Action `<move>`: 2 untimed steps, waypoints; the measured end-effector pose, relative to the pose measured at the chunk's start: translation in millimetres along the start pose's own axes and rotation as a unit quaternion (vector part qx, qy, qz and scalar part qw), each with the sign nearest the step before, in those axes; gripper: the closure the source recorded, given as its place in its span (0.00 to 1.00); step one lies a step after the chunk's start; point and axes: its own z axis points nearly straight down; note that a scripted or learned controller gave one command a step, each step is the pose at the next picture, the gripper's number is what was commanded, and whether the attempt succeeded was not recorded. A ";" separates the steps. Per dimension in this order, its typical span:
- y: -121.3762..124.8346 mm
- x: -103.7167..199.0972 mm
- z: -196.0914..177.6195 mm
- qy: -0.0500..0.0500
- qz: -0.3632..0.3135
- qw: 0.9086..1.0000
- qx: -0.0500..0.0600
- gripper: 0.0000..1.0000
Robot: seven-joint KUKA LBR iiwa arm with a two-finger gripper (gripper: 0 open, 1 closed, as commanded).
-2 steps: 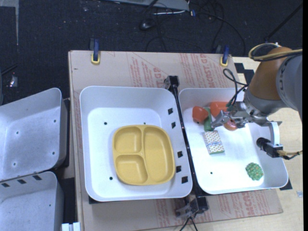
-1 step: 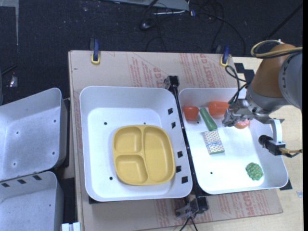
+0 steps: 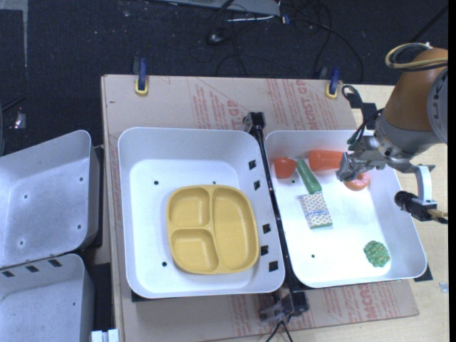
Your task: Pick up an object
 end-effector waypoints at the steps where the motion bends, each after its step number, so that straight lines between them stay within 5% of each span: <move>1: 2.0 -0.4 -53.9 -0.001 -0.001 1.000 -0.001 1.00; 2: -15.1 56.5 -54.5 0.002 -0.003 1.000 0.003 1.00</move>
